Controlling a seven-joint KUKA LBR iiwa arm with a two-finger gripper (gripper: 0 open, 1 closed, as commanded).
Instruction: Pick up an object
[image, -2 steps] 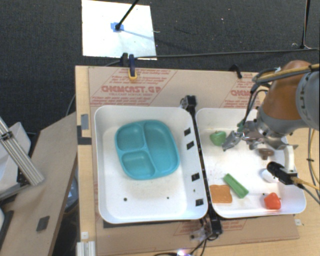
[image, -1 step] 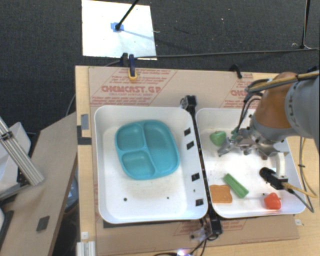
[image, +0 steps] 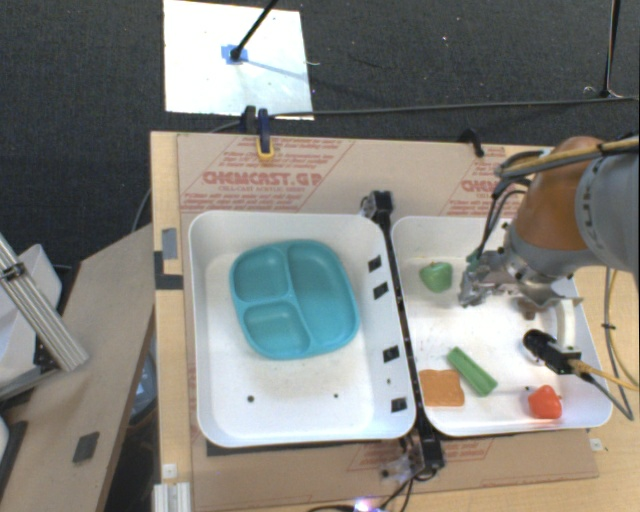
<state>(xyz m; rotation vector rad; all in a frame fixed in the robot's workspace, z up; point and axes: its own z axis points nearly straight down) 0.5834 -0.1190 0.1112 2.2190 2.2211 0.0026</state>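
The right bin (image: 440, 420) holds a small green rounded piece (image: 436, 276) near its back left, a long green piece (image: 471, 370) in the middle, an orange flat piece (image: 441, 388) at the front left and a red piece (image: 545, 402) at the front right. My gripper (image: 475, 290) hangs over the right bin just right of the small green piece, low above the floor. Nothing shows between its fingers.
The left bin (image: 215, 400) holds a teal divided tray (image: 294, 298). A black-clipped divider (image: 390, 300) separates the two bins. The grey arm with its orange band (image: 560, 210) covers the back right of the right bin.
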